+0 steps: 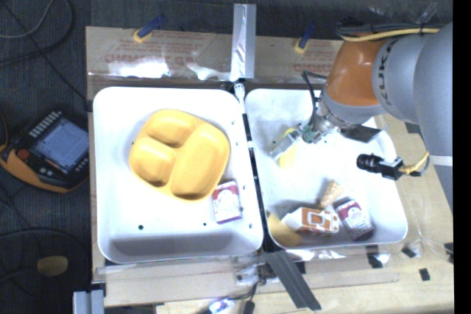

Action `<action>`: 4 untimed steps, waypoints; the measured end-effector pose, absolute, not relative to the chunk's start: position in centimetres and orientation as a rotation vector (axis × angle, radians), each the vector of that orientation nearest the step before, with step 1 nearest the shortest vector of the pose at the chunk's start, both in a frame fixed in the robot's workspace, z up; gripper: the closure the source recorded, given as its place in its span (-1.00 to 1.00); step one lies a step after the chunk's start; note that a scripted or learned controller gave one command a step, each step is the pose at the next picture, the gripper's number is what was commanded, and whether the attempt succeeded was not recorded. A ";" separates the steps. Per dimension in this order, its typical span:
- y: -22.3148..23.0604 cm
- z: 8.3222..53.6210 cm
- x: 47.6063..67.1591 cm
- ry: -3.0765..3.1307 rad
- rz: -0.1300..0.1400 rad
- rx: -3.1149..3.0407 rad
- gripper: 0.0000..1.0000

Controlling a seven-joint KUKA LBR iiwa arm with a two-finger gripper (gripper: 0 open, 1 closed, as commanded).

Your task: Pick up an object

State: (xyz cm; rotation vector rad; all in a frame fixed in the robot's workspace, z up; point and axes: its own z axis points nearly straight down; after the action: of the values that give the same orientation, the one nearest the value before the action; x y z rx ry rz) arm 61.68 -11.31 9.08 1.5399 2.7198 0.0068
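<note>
two white bins [107, 158], one yellow foam shape [179, 152], perhaps five small packets [227, 202]

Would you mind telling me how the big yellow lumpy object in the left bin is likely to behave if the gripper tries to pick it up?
The yellow object looks rounded, smooth and puffy, so probably soft and light for its bulk. Its broad lobes may be too wide to pinch and could slip.

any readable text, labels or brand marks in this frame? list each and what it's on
"KU": dark letters on the arm's grey housing beside the orange band, cut off; the rest can't be read.
Red print on the cardboard sheet behind the bins: too faint and blurred to read.
Small carton in the left bin, orange-and-white box and dark packet in the right bin: printing too small.
Handheld pendant screen: illegible.
</note>
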 end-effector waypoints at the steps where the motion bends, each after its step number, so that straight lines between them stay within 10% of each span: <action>1: -11.1 10.1 61.8 2.720 0.015 1.541 1.00; 2: -11.2 10.1 61.8 2.720 0.014 1.540 -1.00; 3: -11.1 11.0 61.9 2.719 0.017 1.541 1.00; 4: -6.1 20.4 64.9 2.614 -0.002 1.741 1.00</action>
State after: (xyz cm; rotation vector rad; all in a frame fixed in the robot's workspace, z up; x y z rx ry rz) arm 64.88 -6.13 20.38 1.7412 2.6136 -0.0021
